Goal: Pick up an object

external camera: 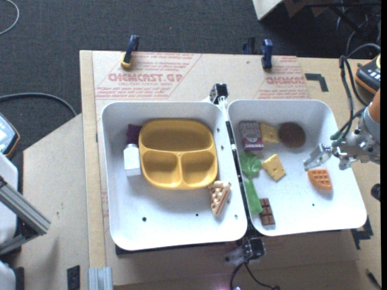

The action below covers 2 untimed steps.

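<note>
I find the grey two-finger gripper (320, 156) parted and empty, low over the right-hand white bin's (338, 219) far side. The orange waffle-shaped toy (320, 179) lies just beside it, clear of neighbours, so I judge it the likely target.

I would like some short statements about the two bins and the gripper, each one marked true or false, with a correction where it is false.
1. The yellow divided tray lies in the left bin. True.
2. The gripper is above the left bin. False: it is over the right bin, near that bin's right side.
3. The orange waffle piece lies in the right bin, just below the gripper in the view. True.
4. The brown round cookie sits inside the yellow tray. False: it lies in the right bin.
5. The white bottle is beside the tray's left edge. True.
</note>
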### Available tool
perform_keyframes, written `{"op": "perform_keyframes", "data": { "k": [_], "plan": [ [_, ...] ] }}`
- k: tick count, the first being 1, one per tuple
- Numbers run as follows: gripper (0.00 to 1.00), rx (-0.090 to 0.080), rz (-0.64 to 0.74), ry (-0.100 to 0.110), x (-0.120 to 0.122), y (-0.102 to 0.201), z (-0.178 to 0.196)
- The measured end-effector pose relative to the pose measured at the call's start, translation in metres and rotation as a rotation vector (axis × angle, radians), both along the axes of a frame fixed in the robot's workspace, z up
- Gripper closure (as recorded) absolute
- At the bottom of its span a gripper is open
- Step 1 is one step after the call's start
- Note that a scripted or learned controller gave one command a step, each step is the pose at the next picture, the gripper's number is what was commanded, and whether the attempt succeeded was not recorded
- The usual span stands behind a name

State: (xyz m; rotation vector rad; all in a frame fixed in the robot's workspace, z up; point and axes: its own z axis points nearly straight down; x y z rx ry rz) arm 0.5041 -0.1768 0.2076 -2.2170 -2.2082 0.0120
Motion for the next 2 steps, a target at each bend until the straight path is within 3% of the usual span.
{"op": "perform_keyframes", "data": {
  "k": [1, 2],
  "plan": [
    [0.0, -0.003, 0.004, -0.014, 0.003, 0.0, 0.007],
    [0.0, 0.0, 0.005, -0.008, 0.007, 0.01, -0.047]
  ]
}}
